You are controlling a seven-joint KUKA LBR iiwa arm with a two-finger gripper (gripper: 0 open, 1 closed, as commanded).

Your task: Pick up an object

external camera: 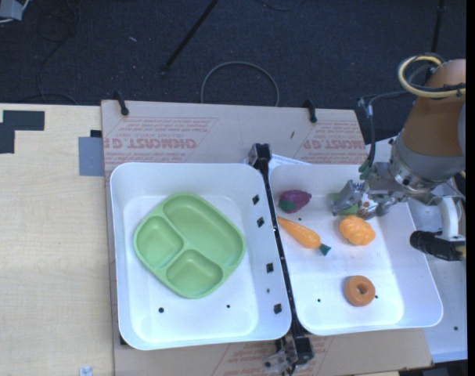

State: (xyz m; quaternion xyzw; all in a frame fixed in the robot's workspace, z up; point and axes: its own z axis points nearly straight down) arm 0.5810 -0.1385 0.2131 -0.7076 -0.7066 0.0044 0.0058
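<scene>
The claw hovered just above the orange fruit in the right bin; finger state could not be determined. Centre over the fruit before descending.

Printed wording on the cardboard under the bins

The cardboard sheet carries red print reading "CHEMCRZT", seen upside down, left of centre; a second red print of the same style to its right is partly covered and cannot be read.

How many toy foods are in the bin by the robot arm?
4: a purple one at the back left, a carrot mid-left, an orange fruit beside the gripper, a donut in front.
</scene>
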